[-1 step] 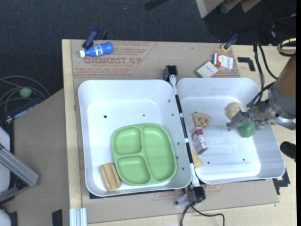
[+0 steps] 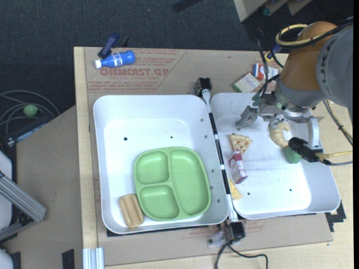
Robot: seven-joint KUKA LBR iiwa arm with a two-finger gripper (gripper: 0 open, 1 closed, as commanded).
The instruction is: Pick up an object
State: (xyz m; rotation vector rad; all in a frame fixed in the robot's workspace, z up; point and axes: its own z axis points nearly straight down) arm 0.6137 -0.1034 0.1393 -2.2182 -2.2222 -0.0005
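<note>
The pincer (image 2: 280, 129) is hovering low over the right bin (image 2: 314, 198), its wrist pointing down as if lining up a grab; whether it is released or clenched cannot be told from this angle. A croissant (image 2: 277, 134) is lying directly beneath it, a green toy (image 2: 292, 154) just beyond, a waffle piece (image 2: 240, 143) and a small red bottle (image 2: 238, 167) off to its side. Far across, in the left bin (image 2: 112, 128), a green divided plate (image 2: 170, 182) is sitting beside a bread stick (image 2: 130, 210). The surface (image 2: 157, 66) is bearing red lettering, too faint to read surely.
</note>
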